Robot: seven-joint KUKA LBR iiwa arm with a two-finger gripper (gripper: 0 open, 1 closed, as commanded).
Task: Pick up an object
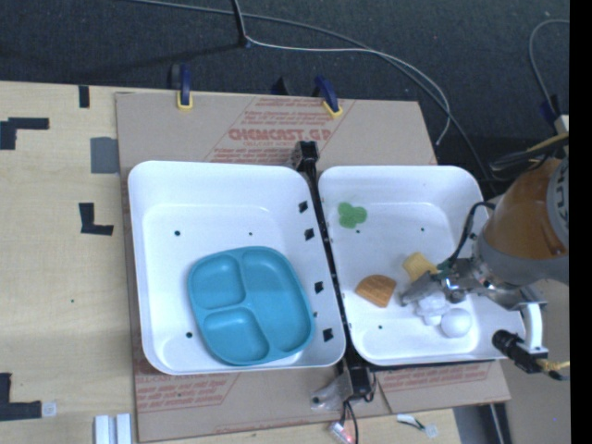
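green piece (pixel 351 215): small, flat, seen in right bin, upper left, well apart from the rest | tan wedge (pixel 376 290): laid flat near bin's middle | yellow block (pixel 418 266): tilted, just right of wedge | white ball (pixel 454 324): round, found near lower right wall

Single fixed camera overhead, angled down, both white bins (pixel 148 248) framed

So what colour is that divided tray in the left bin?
Light blue tray, seen best in the camera view.
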